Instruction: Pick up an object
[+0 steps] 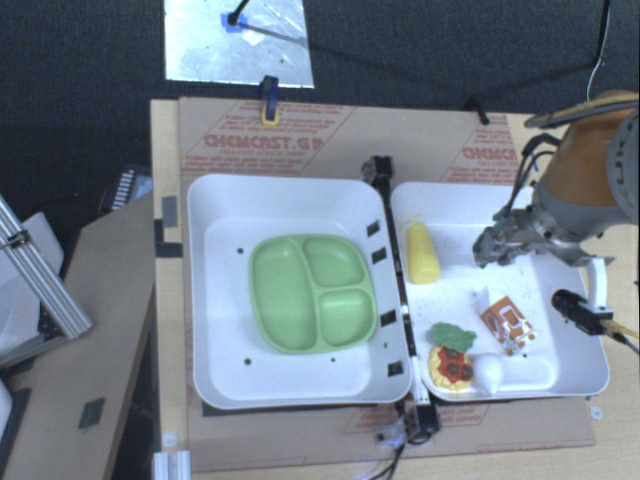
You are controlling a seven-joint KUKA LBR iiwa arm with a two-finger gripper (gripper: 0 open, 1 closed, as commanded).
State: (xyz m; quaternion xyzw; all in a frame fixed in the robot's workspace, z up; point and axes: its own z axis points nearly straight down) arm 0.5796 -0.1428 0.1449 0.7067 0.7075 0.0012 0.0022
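From my station I see the left bin [215, 228] holding a green divided plate [308, 293]. In the right bin [570, 383], a yellow bottle-shaped toy [422, 252] lies against the left wall, long axis running front to back. Below it sit a small food toy with a leaf [453, 356] and an orange patterned packet [505, 325]. The gripper [492, 246] hovers just right of the yellow toy, nothing between its fingers; whether they are spread I cannot tell, the view being blurred there. I judge the yellow toy the nearest target, lying to the left of the fingers.
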